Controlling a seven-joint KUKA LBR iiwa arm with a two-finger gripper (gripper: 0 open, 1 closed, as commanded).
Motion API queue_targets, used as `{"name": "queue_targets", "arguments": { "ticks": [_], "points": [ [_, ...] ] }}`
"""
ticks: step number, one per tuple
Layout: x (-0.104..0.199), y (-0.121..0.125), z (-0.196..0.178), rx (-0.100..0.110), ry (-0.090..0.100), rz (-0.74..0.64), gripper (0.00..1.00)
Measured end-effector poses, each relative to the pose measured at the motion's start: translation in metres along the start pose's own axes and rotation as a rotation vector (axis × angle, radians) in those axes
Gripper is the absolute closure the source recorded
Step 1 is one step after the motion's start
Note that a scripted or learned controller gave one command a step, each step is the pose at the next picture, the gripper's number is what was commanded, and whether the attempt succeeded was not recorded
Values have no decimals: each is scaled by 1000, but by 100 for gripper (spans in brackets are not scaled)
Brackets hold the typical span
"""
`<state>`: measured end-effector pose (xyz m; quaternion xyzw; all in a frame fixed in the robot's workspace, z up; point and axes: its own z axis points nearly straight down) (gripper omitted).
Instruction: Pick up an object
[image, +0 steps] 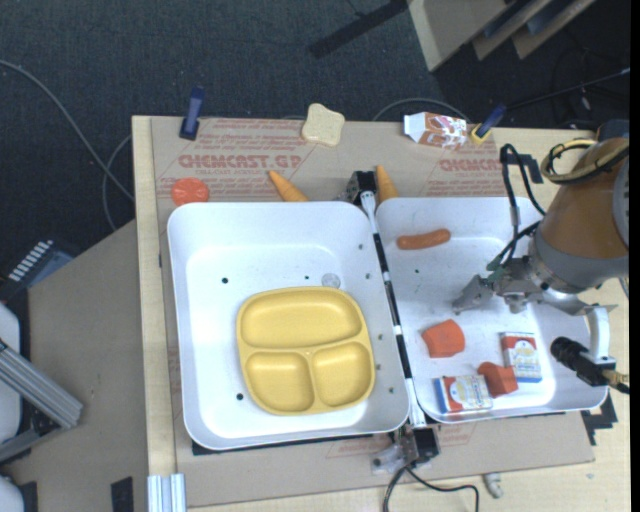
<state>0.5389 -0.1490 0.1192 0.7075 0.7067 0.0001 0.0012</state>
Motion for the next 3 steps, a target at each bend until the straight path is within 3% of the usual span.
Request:
{"name": "queue_targets", "arguments": {
  "ticks": [1,2,3],
  "points": [
    [56,-34,-23,4,3,-2,0],
    [52,-42,35,3,2,0,0],
    [53,-42,25,2,2,0,100]
  ]
}}
